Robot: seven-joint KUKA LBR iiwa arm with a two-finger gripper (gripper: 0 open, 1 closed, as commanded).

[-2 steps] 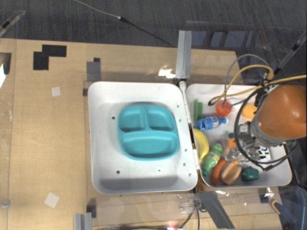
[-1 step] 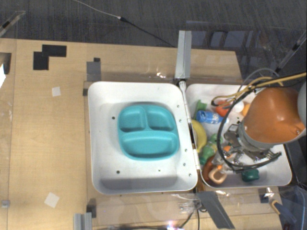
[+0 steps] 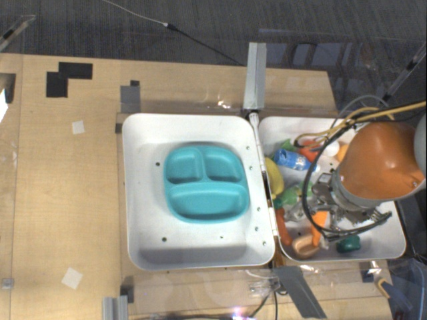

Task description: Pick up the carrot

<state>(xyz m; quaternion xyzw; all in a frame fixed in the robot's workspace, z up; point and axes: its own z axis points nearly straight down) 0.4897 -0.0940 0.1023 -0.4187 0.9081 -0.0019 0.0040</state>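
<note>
An orange piece that looks like the carrot (image 3: 319,218) lies in the right bin (image 3: 393,249), partly hidden under the wrist. My gripper (image 3: 328,224) hangs low over the front middle of that bin, right at the orange piece. The grey wrist, its cables and the orange band (image 3: 380,162) cover the gripper from above, so I cannot make out whether the carrot is in its grip.
Around the gripper lie a red-orange long item (image 3: 281,227), a tan piece (image 3: 305,247), a dark green piece (image 3: 348,244), a green item (image 3: 289,195), a yellow banana (image 3: 273,174) and a blue can (image 3: 291,159). The left bin (image 3: 143,245) holds a teal divided plate (image 3: 203,182).
</note>
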